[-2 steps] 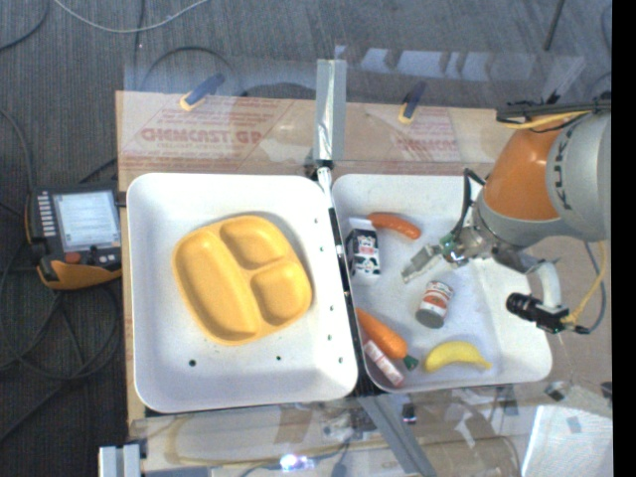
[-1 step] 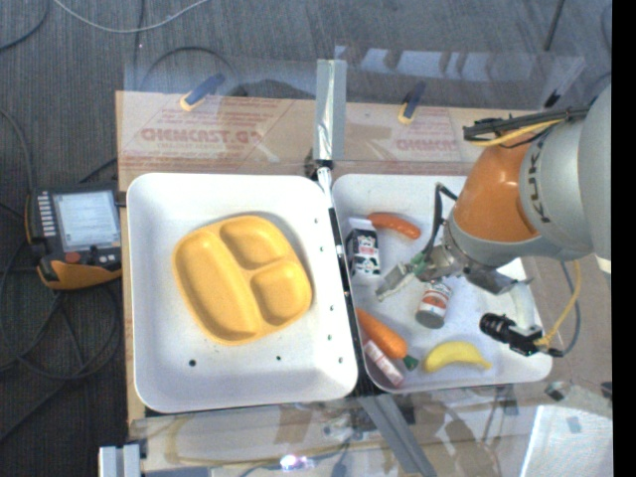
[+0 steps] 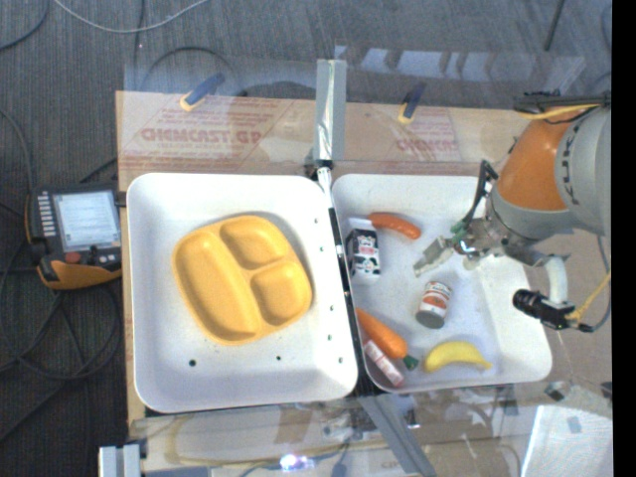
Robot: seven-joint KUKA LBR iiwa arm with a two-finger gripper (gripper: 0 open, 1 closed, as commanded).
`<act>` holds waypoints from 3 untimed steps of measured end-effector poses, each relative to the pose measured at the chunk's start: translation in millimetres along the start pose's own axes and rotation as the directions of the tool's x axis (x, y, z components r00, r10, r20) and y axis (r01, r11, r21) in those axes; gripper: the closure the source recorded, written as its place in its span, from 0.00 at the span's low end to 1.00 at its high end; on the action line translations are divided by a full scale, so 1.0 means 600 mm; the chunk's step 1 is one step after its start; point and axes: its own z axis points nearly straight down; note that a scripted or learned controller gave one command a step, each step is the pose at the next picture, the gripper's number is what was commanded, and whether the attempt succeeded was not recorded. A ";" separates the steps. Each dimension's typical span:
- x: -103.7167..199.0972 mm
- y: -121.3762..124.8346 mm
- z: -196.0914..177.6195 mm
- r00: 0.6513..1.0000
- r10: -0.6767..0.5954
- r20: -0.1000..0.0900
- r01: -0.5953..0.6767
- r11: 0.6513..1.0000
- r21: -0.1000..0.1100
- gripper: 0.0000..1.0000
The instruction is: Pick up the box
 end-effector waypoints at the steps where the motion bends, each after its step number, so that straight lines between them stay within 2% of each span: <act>1: 0.077 -0.029 0.024 1.000 -0.002 0.009 0.002 1.000 -0.015 0.00; 2: 0.060 -0.028 0.025 1.000 0.021 -0.001 -0.021 1.000 -0.015 0.00; 3: 0.071 -0.058 0.024 0.999 0.046 0.006 -0.046 0.999 -0.021 0.00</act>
